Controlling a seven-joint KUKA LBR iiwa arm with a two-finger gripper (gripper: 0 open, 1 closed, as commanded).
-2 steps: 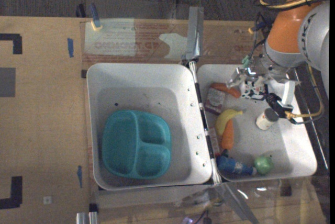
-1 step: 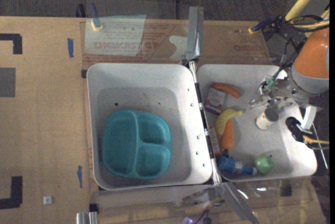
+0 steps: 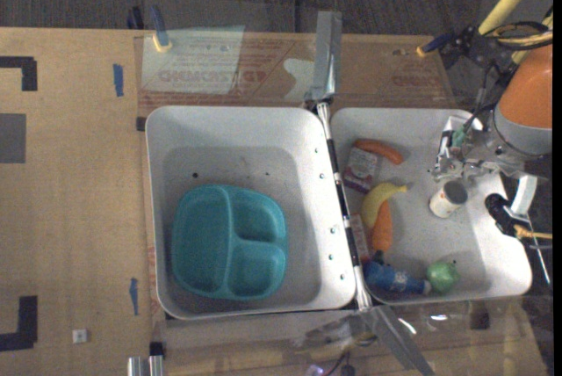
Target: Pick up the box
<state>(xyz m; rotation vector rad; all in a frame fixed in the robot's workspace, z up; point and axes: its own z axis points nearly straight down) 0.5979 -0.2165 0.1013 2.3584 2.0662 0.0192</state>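
Note:
The box (image 3: 358, 169) is a small white and maroon carton lying against the left wall of the right bin (image 3: 505, 264), just below an orange sausage-shaped toy (image 3: 379, 151). My gripper (image 3: 455, 165) hangs over the right half of that bin, about a hand's width to the right of the box and apart from it. A white cup (image 3: 447, 200) stands directly beneath the gripper. Nothing shows as held.
Beside the box lie a banana (image 3: 383, 196) and an orange carrot (image 3: 382, 230). A blue bottle (image 3: 392, 279) and a green apple (image 3: 443, 276) rest at the front wall. The left bin (image 3: 176, 133) holds a teal divided plate (image 3: 229, 240).

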